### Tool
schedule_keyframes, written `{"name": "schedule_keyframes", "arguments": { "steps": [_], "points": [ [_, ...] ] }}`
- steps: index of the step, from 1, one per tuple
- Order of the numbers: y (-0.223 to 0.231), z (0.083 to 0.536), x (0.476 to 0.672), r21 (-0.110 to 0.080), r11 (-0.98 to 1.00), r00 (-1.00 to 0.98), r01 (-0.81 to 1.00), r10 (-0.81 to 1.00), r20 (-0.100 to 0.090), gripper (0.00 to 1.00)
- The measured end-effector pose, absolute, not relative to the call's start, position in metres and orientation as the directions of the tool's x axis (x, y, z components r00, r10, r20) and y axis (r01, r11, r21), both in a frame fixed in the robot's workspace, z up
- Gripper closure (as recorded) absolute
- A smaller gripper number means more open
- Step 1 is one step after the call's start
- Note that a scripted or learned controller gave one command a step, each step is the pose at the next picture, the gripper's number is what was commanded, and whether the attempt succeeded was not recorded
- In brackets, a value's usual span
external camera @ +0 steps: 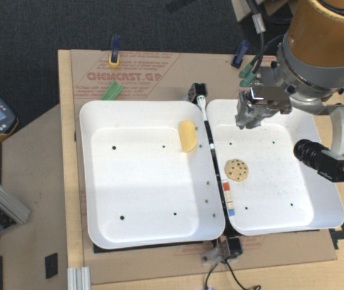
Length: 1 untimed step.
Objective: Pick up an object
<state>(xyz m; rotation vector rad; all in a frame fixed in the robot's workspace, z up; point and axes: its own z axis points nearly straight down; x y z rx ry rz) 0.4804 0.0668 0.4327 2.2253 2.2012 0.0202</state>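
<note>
A round chocolate-chip cookie [237,170] lies in the right bin [292,186], near its left wall. A pale yellow banana-like piece [187,136] lies in the left bin [141,180], close to its right wall. My gripper [248,121] hangs over the far left part of the right bin, up and slightly right of the cookie and apart from it. Nothing shows between its tips.
A black clamp [197,93] and a black divider strip [214,156] run between the bins. A black cylindrical part [317,156] juts over the right bin's right side. Blue clips [115,48] and a green tag [112,90] sit on the cardboard behind.
</note>
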Motion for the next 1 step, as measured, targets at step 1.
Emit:
{"name": "schedule_keyframes", "arguments": {
  "steps": [1],
  "points": [
    [0.074, 0.4347, 0.4801, 0.003, 0.0, 0.0, 1.0, 1.0, 0.0, 1.0]
  ]
}}
